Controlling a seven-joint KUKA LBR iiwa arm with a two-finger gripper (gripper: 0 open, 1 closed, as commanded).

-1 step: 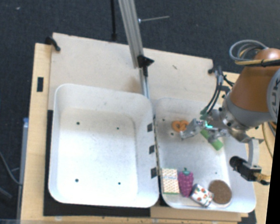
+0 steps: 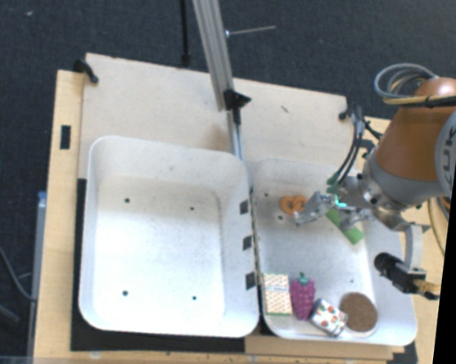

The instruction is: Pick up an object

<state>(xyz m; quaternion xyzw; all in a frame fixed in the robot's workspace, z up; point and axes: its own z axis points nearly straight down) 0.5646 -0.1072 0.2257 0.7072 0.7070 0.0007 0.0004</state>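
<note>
My gripper point(image 2: 308, 211) hangs low over the far part of the right bin point(image 2: 317, 258). A small orange object point(image 2: 292, 203) lies just left of it, touching or nearly touching the tip. A green block point(image 2: 348, 227) lies just right of the gripper, partly under the wrist. Along the bin's near edge sit a pale patterned box point(image 2: 277, 294), a magenta object point(image 2: 302, 297), a red-and-white speckled object point(image 2: 328, 316) and a brown disc point(image 2: 358, 312).
The left bin point(image 2: 164, 235) stands beside the right one, sharing a raised rim in the middle. A slanted metal post point(image 2: 215, 48) rises behind the bins. The grey-and-orange arm point(image 2: 418, 143) comes in over the right bin's far right corner.
</note>
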